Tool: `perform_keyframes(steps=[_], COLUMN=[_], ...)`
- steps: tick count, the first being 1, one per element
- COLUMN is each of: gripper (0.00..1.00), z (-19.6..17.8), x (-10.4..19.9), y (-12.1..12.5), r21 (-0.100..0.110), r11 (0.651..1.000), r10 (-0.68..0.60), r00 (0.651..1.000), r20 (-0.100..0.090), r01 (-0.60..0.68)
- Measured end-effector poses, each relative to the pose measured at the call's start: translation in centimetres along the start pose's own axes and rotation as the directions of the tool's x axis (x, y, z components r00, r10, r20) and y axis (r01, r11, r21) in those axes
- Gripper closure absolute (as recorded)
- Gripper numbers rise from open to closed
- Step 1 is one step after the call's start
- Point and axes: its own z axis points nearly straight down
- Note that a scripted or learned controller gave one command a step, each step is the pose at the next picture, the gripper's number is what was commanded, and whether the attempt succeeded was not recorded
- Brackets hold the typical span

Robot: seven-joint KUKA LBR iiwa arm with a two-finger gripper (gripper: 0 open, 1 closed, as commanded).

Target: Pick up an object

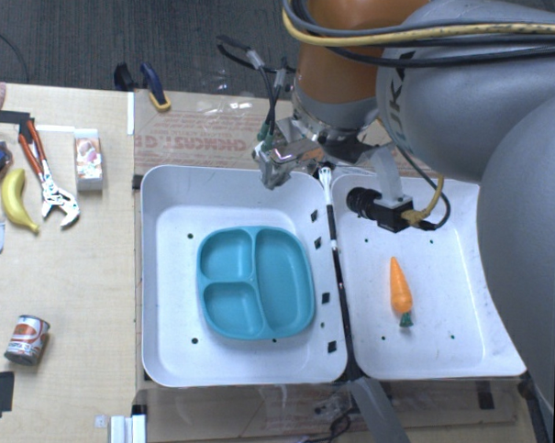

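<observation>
Two white bins sit side by side on a tabletop (64, 280). Robot arm's jaws (278, 166) hang over the far rim of the left bin (166, 257), near the divider; can't tell if they are spread or pressed together, nothing seen between them. Teal sectioned plate (256, 283) lies in the left bin, below the jaws. Carrot (399, 287) lies in the right bin (457, 306), below and right of the jaws, well apart. Far left of the jaws: banana (16, 201), wrench (51, 193), can (26, 339).

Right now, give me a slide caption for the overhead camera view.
KUKA arm's hand at the far rim of the left bin holding a teal divided plate; a carrot lies in the right bin.
</observation>
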Motion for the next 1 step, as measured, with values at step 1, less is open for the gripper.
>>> perform_keyframes(steps=[1], gripper=[1.00], z=[17.57], x=[-1.08], y=[-5.57], r21=[0.005], r11=[0.993], r10=[0.117], r00=[0.993], r20=[-0.002], r01=[-0.117])
